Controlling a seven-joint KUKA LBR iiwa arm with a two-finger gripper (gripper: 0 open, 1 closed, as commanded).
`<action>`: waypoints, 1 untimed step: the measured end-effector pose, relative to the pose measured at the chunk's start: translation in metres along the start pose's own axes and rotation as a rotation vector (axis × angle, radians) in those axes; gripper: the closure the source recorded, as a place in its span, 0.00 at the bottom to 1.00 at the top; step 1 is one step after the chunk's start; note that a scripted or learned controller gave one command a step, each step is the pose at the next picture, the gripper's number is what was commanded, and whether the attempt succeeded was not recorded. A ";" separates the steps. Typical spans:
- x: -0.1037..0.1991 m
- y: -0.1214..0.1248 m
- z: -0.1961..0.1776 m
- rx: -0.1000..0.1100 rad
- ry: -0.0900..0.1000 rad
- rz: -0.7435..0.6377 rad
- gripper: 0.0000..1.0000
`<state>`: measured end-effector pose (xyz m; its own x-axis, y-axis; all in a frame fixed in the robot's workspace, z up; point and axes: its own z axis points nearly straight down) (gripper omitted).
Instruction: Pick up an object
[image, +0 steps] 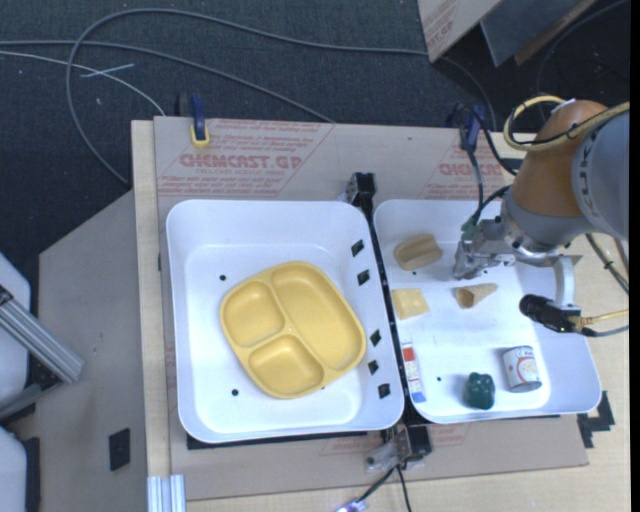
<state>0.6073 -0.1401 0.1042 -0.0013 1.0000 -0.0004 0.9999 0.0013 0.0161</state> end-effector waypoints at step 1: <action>-0.009 0.007 -0.058 0.009 -0.002 0.001 1.00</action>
<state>0.6133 -0.1495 0.1625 -0.0007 1.0000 -0.0023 1.0000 0.0007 0.0072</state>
